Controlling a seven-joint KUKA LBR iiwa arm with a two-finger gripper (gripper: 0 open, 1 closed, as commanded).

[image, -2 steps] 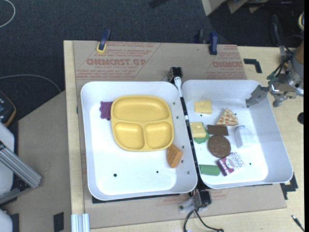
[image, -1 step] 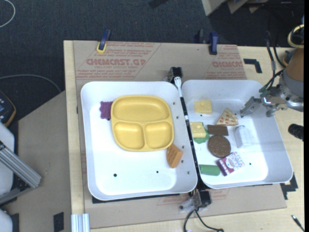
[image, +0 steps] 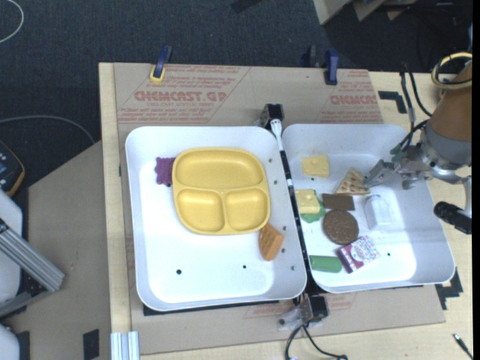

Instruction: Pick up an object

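Arm (image: 450,126) reaches from right over right bin (image: 420,272); gripper (image: 373,177) state unclear, near cracker (image: 351,182).

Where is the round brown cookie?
The round brown cookie is in the right bin, near the middle, just below a small brown bar and above a red-and-white wrapper.

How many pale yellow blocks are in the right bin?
2. One pale yellow block lies near the bin's back left; the other sits against the left wall, beside the brown bar. None seem hidden.
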